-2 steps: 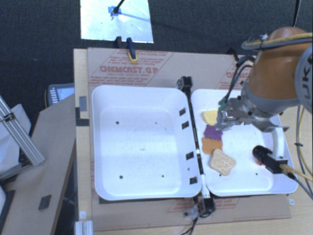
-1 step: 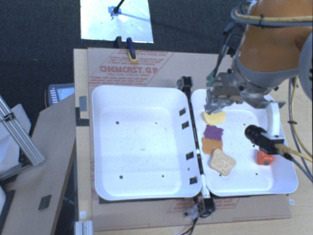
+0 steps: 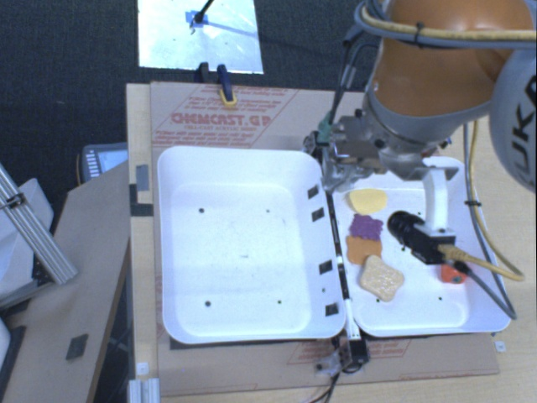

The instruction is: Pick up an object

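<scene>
1. Cannot tell grip state of grey two-finger gripper (image 3: 340, 164) above right shallow white bin's (image 3: 419, 302) far-left corner.
2. Just beside, on bin floor: pale yellow flat oval piece (image 3: 367, 200), long axis left-right.

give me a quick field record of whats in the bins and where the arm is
left bin: white, shallow, on the view's left
right bin: white, holds all the pieces
row by the divider, back to front: yellow piece, purple piece, orange piece, toast-shaped piece
toward right wall: small orange-red thing, partly behind a cable
arm: reaches in from the right, its end over the right bin's back-left corner
grasp: cannot tell
</scene>
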Robot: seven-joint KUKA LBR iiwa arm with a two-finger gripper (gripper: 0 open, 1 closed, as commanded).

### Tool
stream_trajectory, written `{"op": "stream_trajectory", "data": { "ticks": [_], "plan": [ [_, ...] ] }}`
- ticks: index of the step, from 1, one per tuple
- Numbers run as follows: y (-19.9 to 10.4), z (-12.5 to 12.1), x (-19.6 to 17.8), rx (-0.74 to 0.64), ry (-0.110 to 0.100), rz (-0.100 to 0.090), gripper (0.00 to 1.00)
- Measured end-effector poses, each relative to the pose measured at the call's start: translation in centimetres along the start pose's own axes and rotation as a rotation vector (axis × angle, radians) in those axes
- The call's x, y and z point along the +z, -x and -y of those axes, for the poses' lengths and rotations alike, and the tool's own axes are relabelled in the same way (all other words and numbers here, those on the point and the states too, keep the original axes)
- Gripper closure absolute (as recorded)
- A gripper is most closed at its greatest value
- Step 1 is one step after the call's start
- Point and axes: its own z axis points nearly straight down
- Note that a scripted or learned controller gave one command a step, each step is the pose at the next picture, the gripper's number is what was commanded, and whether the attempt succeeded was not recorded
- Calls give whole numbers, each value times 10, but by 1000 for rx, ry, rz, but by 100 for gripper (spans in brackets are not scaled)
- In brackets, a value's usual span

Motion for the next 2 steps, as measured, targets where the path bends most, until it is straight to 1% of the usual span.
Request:
{"op": "stream_trajectory", "data": {
  "ticks": [1, 2],
  "plan": [
    [-44, 20, -36, 1, 0, 0, 100],
    [-79, 19, -85, 2, 2, -1, 100]
  ]
}}
